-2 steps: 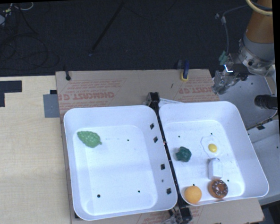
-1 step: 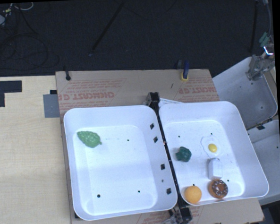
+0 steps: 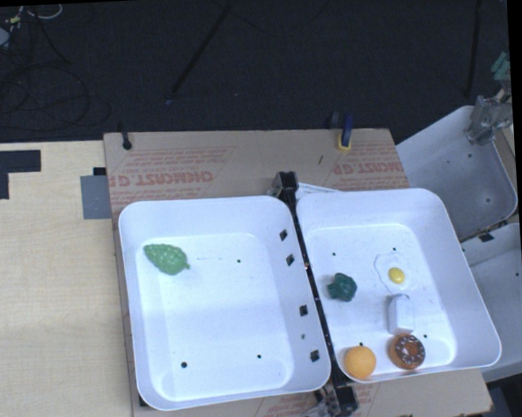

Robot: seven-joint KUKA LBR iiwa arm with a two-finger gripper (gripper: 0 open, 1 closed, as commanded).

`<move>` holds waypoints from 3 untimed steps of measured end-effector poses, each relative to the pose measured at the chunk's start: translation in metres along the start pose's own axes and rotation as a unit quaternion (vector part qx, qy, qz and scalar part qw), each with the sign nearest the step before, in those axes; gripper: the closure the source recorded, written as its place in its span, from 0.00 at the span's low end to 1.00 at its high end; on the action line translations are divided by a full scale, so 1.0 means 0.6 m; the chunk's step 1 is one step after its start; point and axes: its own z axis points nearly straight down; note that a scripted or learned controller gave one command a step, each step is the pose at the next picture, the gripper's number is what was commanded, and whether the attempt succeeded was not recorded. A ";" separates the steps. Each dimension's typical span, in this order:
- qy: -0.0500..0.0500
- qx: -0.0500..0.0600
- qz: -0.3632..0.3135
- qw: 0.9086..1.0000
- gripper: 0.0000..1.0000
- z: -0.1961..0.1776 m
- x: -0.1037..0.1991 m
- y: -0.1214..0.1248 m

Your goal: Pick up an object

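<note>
Nothing's grabbed yet. I'd drop straight onto the light green lump [image 3: 165, 257], alone at the left bin's [image 3: 148, 378] upper left, well apart from the 5 crowded pieces in the right bin [image 3: 466, 323].

Entry: arm. At the upper right edge of the camera view we record a small grey metal piece [image 3: 488, 121], part cut off by the frame, and above it a pale greenish part [image 3: 500, 65]. Both are small and blurred. We cannot tell whether either belongs to the arm, nor read any pose from them.
</note>
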 end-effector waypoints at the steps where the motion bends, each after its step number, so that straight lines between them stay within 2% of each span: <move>1: 0.002 0.003 -0.004 1.000 1.00 0.062 0.154 -0.001; 3: 0.000 0.000 0.001 1.000 1.00 -0.008 -0.004 -0.001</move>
